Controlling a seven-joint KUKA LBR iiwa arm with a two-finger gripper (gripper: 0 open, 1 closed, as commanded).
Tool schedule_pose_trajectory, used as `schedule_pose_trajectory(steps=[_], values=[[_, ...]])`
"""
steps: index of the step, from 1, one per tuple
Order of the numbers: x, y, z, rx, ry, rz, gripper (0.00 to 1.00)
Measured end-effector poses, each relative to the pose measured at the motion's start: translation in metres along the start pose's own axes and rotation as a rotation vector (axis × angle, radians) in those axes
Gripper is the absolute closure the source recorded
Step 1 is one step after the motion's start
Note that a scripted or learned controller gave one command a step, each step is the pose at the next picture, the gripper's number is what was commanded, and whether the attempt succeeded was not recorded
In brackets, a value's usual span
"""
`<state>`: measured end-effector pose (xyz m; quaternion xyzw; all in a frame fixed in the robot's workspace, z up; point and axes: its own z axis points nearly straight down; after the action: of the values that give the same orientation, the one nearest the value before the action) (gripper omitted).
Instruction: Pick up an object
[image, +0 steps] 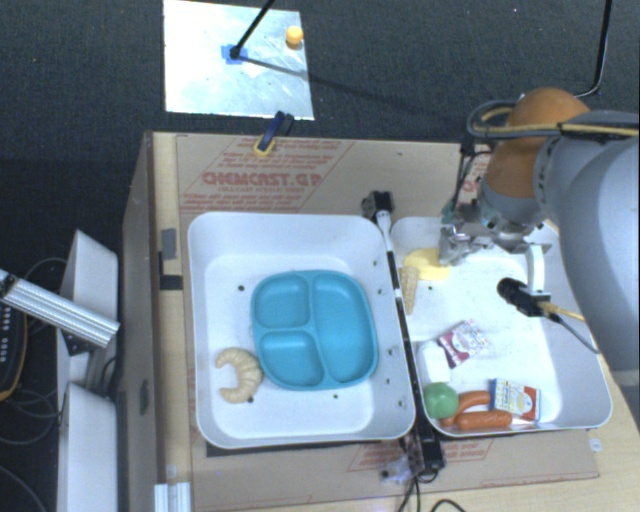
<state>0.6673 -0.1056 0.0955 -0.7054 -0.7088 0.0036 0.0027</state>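
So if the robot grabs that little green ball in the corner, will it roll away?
Probably, if it slips. The green ball looks round and smooth, so a nudge could roll it. It sits near the right bin's front-left corner beside an orange carrot, which may stop it rolling far. It looks small, so likely light, though its curved sides might squirt from the fingers.

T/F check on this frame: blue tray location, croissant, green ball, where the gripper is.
1. The blue divided tray lies in the left bin. True.
2. The croissant rests on the tray. False: it lies beside it on the bin floor.
3. The green ball is in the left bin. False: it is in the right bin.
4. The gripper is over the right bin's far end, by the yellow piece. True.
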Motion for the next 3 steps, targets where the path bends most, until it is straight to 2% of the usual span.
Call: schedule_pose_trajectory(steps=[1, 2, 3], values=[[0.0, 0.0, 0.0, 0.0, 0.0, -0.001, 0.0], [0.019, 0.002, 0.01, -0.012, 0.001, 0.0, 0.0], [0.019, 0.004, -0.003, -0.018, -0.001, -0.003, 1.0]])
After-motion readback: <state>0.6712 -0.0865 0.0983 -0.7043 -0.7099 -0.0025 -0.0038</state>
